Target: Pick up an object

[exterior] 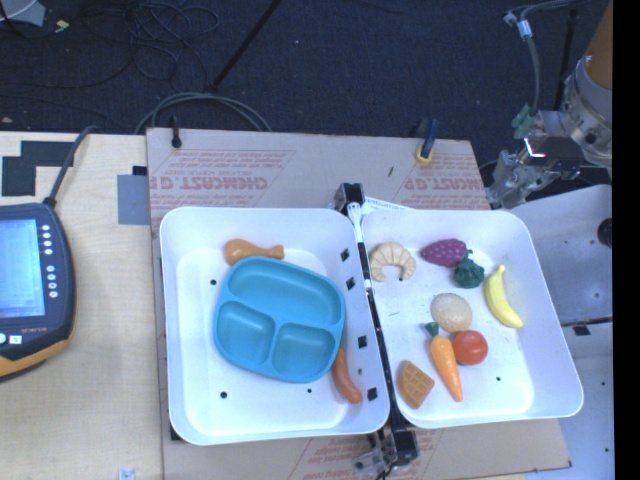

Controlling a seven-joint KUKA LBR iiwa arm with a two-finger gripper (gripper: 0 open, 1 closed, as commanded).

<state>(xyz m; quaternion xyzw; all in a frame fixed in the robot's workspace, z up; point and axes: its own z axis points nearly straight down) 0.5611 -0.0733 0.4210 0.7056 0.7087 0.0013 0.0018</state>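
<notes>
Camera view, jaws (512,173) seemingly outside bin, banana (503,297) well apart

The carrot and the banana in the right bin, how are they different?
The orange toy carrot with a green top is pointed and lies near the middle of the right white bin, touching the red tomato. The yellow toy banana is curved, blunt-ended, and lies apart near the bin's right side. Both are long toy foods.
</notes>
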